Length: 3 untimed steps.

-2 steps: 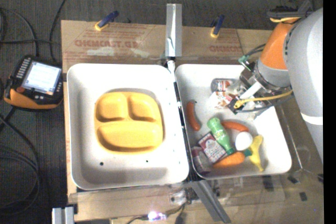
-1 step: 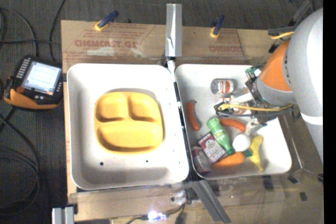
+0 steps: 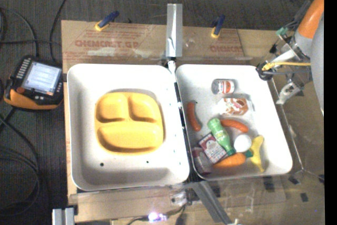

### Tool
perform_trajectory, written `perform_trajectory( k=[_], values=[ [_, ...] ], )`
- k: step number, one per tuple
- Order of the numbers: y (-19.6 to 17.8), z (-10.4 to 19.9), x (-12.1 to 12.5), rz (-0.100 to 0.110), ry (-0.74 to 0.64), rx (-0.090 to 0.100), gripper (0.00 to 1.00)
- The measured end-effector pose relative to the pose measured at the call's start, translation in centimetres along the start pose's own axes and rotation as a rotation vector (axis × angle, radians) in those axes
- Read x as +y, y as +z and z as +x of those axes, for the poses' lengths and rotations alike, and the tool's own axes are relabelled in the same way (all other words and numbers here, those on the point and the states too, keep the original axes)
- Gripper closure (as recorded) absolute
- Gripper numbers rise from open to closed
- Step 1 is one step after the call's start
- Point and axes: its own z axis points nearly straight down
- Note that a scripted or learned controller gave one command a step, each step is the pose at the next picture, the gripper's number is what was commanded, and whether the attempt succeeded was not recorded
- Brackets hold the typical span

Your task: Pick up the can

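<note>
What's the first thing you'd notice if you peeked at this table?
The big yellow tray with three sections, sitting alone in the left bin. Next, the jumble of toy food in the right bin: a can lying near the back, a green bottle in the middle, a carrot and a banana at the front.

arm (image 3: 316, 34): grey shell | orange band (image 3: 310, 16) | yellow cable (image 3: 284, 64) | white and black fittings

Yellow tray (image 3: 129, 123) — red-and-white can (image 3: 224, 86) — green bottle (image 3: 220, 135)
</note>
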Motion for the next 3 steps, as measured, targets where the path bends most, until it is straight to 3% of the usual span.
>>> perform_trajectory(
  k=[1, 2, 3],
  values=[
    [12.6, 0.5, -3.3, 0.003, -0.070, 0.001, 0.00],
    [9.8, 3.7, 2.5, -0.001, 0.115, 0.001, 0.00],
    [13.9, 5.4, -1.3, 0.003, 0.115, -0.011, 0.00]
  ],
)
